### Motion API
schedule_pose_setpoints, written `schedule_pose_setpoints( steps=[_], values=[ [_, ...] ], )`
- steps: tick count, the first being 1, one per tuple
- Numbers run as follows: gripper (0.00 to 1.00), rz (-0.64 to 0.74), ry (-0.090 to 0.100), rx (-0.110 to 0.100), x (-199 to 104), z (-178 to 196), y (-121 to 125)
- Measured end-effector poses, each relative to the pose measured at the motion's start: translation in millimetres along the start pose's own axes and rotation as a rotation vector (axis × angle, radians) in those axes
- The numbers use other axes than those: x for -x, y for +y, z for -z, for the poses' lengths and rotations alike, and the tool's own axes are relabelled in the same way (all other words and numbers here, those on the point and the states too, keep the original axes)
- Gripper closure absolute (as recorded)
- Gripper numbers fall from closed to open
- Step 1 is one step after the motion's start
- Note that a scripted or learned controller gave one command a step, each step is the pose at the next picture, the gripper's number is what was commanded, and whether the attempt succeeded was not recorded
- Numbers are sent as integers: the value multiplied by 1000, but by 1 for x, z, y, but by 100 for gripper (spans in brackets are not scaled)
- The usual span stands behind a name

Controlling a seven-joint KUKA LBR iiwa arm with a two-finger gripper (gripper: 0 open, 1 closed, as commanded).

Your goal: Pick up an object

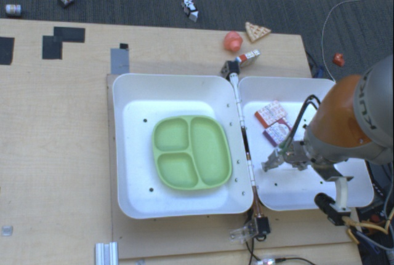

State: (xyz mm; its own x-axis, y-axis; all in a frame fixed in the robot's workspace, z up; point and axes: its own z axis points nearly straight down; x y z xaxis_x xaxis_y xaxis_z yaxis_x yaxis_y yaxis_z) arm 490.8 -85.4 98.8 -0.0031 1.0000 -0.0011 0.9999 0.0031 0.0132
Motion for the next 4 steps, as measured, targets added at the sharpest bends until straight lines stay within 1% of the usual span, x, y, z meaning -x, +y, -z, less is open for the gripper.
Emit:
schedule_pose_setpoints(
  steps=[1,2,3,4],
  values=[
    [100,3,0,4,-1,10,2],
    [0,2,0,4,-1,10,2],
    [0,-2,0,-6,-1,-12,-2],
    [100,1,0,0,-2,0,0]
  ],
)
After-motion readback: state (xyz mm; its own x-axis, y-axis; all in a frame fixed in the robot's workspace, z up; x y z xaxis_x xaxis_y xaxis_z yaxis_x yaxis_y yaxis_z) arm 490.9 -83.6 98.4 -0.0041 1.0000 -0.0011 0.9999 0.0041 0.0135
